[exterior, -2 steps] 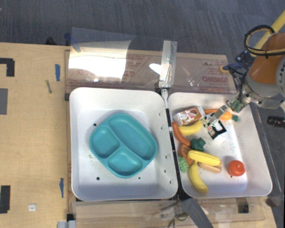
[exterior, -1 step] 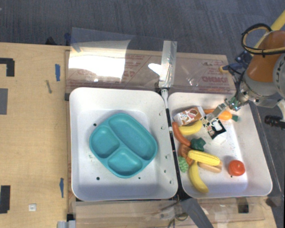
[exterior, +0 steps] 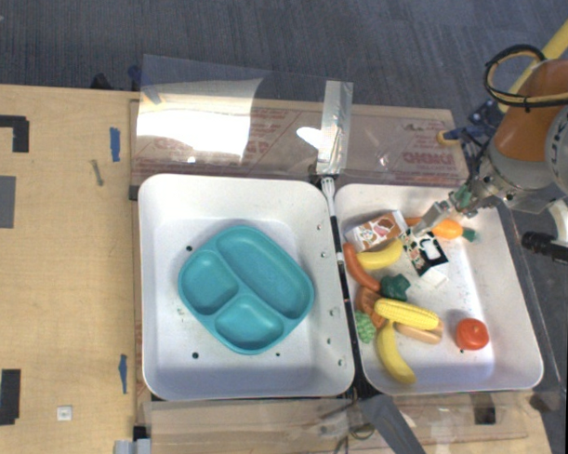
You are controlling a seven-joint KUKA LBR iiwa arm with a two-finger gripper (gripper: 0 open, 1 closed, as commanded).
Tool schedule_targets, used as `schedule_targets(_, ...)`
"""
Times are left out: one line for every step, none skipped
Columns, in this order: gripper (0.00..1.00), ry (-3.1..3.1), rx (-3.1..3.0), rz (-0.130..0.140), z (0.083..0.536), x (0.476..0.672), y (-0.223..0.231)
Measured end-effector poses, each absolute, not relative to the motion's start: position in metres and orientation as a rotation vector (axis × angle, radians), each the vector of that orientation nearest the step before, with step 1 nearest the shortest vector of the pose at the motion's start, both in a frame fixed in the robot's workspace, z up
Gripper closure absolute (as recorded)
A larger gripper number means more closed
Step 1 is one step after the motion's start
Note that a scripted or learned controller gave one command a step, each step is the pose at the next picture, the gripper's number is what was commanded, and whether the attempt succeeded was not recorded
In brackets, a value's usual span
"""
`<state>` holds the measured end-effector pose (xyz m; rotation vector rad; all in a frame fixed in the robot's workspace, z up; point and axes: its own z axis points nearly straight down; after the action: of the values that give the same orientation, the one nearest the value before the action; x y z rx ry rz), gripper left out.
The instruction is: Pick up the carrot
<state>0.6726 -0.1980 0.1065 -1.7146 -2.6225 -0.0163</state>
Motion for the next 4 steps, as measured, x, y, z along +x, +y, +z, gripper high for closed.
schedule_targets(0.0,-2.598,-1.75,-0.018,0.1066,0.6732,-0.1985)
schedule_targets(0.0,-2.496,-1.894,-0.03,0.1064,0.6753,-0.1986)
schedule_targets(0.0,-2.457,-1.945,-0.029,0.1064,0.6758,-0.1983)
schedule_targets(0.0,-2.456,-1.952,-0.037,0.1065,0.6735,-0.2002)
